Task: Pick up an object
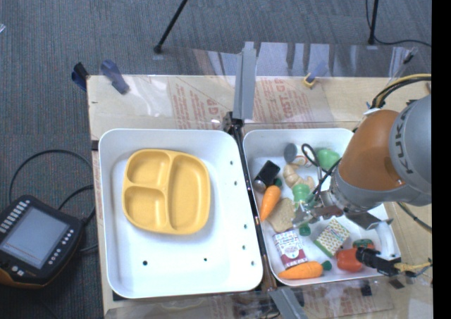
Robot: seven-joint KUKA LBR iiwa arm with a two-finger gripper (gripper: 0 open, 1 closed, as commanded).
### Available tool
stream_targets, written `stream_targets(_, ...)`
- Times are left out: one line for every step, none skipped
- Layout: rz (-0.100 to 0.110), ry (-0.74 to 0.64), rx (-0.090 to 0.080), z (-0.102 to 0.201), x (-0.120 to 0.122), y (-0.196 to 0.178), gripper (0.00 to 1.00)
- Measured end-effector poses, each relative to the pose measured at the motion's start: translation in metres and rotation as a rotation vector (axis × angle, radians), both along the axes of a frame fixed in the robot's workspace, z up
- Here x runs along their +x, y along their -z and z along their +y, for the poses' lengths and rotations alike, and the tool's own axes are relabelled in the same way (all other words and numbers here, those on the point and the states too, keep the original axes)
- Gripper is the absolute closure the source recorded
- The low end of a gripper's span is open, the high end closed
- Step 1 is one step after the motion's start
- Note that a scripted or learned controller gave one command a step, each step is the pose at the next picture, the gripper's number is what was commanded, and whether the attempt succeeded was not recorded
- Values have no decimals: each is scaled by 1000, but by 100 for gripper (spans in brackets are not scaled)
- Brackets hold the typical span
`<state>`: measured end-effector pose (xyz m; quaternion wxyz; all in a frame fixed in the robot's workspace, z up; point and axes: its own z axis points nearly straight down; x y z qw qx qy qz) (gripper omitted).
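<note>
The right bin (366, 134) holds several small items. Among them are an orange carrot (270, 201), a slice of bread (282, 216), a black block (266, 172), a green round piece (327, 158) and a pale green bottle (301, 191). Toward the front lie a red-and-white packet (287, 248), a checkered green cube (332, 236), a second carrot (304, 270) and a red piece (349, 260). My gripper (311, 210) hangs low in the middle of this bin, right beside the bottle and the bread. The orange wrist (373, 155) hides what lies under it.
The left bin (141, 279) carries a yellow divided plate (168, 191). A grey post (244, 89) stands behind the seam between the bins. A teach pendant (32, 240) lies on the floor at the left. Cables (398, 89) run at the right.
</note>
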<state>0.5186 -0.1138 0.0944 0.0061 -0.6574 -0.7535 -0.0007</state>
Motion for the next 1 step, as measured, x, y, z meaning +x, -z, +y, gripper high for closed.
stream_targets(-2,166,-9,7,22,-68,100)
